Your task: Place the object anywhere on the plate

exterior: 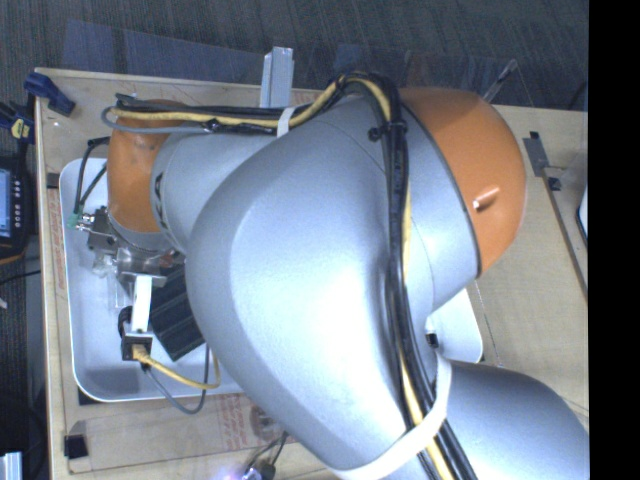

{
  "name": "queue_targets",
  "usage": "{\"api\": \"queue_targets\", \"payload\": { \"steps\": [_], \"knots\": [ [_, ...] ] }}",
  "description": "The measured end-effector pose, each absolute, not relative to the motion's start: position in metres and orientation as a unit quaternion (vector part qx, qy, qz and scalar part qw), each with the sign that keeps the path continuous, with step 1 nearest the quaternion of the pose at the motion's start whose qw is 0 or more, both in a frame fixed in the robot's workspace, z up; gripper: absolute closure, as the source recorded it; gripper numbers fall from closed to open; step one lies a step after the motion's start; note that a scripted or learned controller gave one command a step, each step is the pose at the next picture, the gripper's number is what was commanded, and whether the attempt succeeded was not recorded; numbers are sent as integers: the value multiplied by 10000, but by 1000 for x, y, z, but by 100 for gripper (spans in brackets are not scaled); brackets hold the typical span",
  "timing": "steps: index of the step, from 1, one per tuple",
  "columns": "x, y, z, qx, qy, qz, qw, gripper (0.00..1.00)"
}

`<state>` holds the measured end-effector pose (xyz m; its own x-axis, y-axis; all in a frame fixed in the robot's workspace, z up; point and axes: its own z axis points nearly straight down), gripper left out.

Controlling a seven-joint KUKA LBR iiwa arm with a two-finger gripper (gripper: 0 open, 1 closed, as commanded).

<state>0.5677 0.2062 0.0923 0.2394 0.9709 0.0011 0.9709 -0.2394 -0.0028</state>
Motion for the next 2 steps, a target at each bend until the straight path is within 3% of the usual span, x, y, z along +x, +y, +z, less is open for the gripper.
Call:
{"api": "queue_targets", "payload": {
  "steps": [1, 2],
  "knots": [
    [541, 183, 181, -5935, -8049, 11, 5, 100],
    [545, 132, 149, -6485, -7612, 24, 20, 100]
  ]
}}
